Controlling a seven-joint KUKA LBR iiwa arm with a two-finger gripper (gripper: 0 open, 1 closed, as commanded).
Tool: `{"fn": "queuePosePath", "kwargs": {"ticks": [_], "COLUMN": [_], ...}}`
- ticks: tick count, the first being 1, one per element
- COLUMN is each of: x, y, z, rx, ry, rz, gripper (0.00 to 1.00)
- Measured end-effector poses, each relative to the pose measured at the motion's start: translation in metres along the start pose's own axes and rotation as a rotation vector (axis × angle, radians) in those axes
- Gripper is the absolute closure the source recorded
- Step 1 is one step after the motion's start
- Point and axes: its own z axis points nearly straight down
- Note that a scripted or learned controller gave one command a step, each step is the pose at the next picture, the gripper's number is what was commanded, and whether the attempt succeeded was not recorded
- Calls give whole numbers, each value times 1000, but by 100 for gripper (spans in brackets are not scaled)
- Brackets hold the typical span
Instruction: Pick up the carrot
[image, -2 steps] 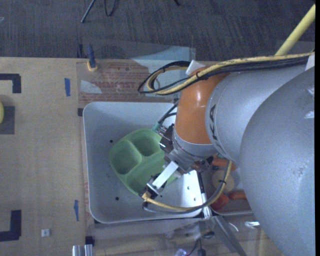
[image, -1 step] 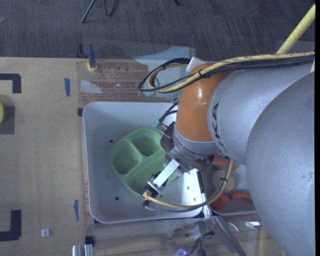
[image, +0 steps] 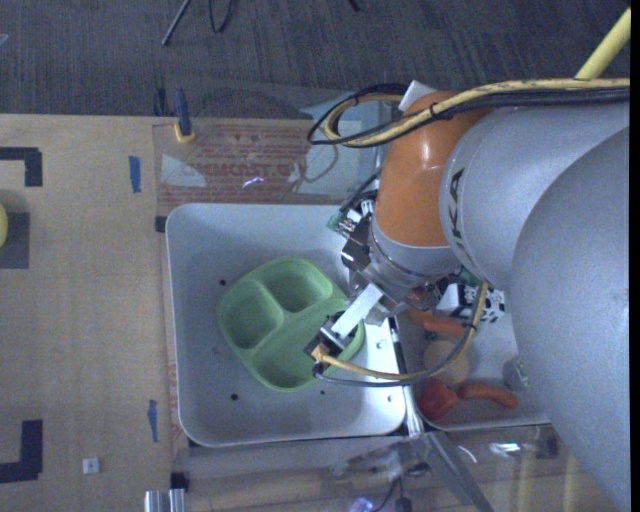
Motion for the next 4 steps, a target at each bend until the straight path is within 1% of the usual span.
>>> {"fn": "queuePosePath", "kwargs": {"ticks": [1, 2, 3, 4], "x": [16, 24, 61, -10], "y": [62, 81, 64, 43], "z": [12, 23, 65, 14], "rx": [0, 0, 0, 3], "ry": [0, 3, 3, -2], "rz": [205, 670, 723, 468], "gripper": [100, 100, 100, 100]}}
